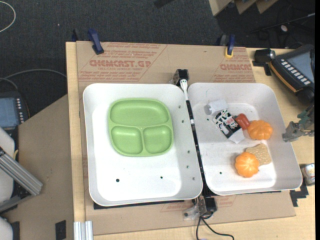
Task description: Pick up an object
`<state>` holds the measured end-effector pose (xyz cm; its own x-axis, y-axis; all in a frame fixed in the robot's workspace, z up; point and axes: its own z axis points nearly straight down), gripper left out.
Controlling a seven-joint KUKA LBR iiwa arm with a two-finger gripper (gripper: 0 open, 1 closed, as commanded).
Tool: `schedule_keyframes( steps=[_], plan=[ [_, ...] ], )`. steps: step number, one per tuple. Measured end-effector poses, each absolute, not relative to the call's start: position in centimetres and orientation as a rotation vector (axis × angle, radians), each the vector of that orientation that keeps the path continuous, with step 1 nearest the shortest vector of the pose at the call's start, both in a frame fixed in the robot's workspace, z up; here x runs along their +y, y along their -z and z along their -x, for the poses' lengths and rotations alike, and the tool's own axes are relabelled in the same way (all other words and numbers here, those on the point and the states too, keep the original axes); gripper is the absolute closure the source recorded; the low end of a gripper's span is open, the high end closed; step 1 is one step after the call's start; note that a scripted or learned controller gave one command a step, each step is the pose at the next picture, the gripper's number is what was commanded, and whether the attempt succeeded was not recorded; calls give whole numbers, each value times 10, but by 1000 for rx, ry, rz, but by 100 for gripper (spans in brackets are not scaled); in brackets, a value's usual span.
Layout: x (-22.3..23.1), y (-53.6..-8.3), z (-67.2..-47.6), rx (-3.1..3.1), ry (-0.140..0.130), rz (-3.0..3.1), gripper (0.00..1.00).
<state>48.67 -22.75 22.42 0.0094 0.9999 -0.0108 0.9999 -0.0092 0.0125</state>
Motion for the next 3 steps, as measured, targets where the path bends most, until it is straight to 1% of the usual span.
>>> schedule_keyframes(
  steps=[1,2,3],
  plan=[
    [-224,-293,-501,2216,-5,-2213,100],
    [-224,-480,-543,2210,-14,-2201,100],
    [-224,-423,-516,2223,4,-2227,100]
  ],
)
